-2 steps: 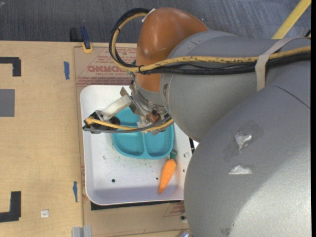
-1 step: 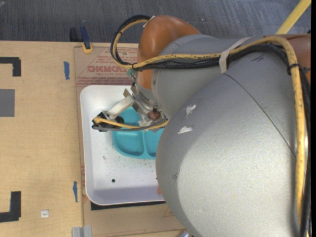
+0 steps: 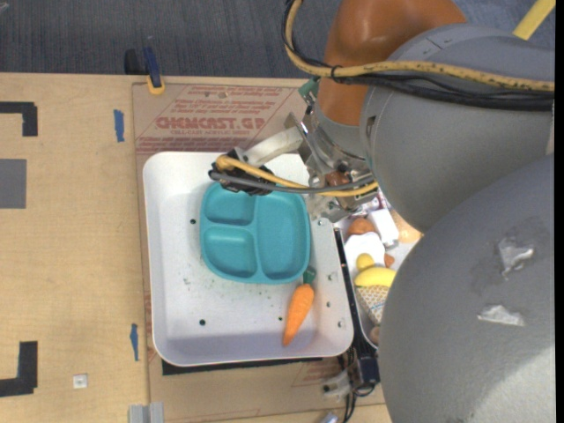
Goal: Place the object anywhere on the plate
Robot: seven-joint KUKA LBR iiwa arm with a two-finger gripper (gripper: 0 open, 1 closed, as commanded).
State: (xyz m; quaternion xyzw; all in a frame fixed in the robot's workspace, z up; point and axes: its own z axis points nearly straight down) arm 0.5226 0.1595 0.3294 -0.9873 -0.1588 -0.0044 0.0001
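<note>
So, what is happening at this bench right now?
A grey robot arm reaches in from the right, and its gripper hangs over the far right part of the left bin, by the rim of a teal plate. The plate's three compartments are bare. An orange carrot lies on the bin floor at the plate's near right corner, so nothing is placed yet.

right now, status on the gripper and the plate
Gripper over teal plate, upper right edge. Carrot in left bin, beside plate, not on it. Nothing between carrot and plate.
</note>
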